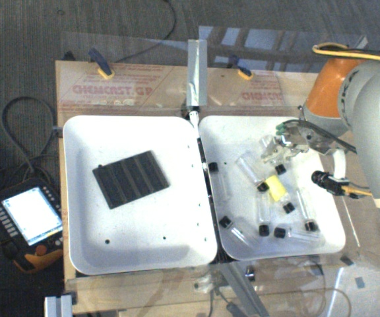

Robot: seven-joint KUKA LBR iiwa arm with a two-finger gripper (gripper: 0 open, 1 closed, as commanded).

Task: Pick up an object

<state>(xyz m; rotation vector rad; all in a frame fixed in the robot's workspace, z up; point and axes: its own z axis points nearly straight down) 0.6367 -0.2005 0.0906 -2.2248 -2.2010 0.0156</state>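
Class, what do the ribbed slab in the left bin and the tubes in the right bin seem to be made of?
Ribbed slab: probably matte black plastic or rubber; dull, no shine, moulded ridges. Tubes: likely clear glossy plastic or glass; the white bin shows through them, with black caps.

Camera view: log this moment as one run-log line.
pincer: over right bin, upper part | grasp: none seen | right bin: clear tubes with black caps, yellow piece | left bin: black ridged panel

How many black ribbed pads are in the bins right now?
1: a black ribbed pad lies flat in the left bin, tilted, near its middle. The arm may hide part of the right bin.
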